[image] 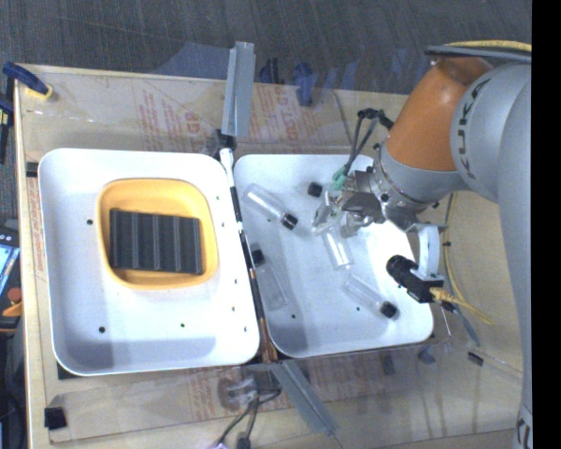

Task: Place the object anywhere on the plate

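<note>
In the right shallow white bin (290,330) we see several clear plastic vials w/ black caps; one (269,204) lies near the left wall, another (366,296) lower right. Tool (341,215) sits low over a vial (336,249) mid-bin; open or closed, we can't tell. Left white bin (70,316) holds the yellow rounded plate (154,195) w/ a dark ribbed insert (156,241).

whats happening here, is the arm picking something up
A grey and orange robot arm reaches from the right into the right bin, with its claw low over several clear vials with dark caps. One vial lies right below the claw, but a grasp can't be confirmed. The yellow plate with its dark ribbed insert sits in the left bin, with no vial on it yet.
</note>
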`<state>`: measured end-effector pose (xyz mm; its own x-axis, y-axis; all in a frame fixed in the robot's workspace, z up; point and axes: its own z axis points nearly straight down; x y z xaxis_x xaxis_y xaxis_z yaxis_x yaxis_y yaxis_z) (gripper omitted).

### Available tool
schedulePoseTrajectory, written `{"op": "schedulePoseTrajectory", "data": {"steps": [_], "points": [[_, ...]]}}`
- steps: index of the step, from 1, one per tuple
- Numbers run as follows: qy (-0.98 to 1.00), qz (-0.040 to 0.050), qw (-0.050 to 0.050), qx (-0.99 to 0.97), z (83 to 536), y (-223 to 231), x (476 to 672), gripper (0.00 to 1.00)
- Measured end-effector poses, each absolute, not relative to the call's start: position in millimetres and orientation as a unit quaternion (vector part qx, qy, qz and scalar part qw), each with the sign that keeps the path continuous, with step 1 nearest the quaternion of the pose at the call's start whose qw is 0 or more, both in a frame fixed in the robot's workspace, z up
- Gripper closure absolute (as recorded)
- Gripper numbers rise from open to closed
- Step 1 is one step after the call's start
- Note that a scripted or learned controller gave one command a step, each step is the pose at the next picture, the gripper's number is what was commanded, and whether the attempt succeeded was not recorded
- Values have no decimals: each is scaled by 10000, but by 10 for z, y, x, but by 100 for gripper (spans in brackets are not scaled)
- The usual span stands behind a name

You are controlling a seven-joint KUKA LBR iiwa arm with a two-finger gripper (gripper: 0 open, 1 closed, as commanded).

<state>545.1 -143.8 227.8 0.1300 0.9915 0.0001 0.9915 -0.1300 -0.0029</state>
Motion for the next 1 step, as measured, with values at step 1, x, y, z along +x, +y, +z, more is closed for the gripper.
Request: {"op": "schedulePoseTrajectory", "data": {"steps": [1], "points": [[-7495, 5, 5, -6620, 2254, -1063, 6097, 100]]}}
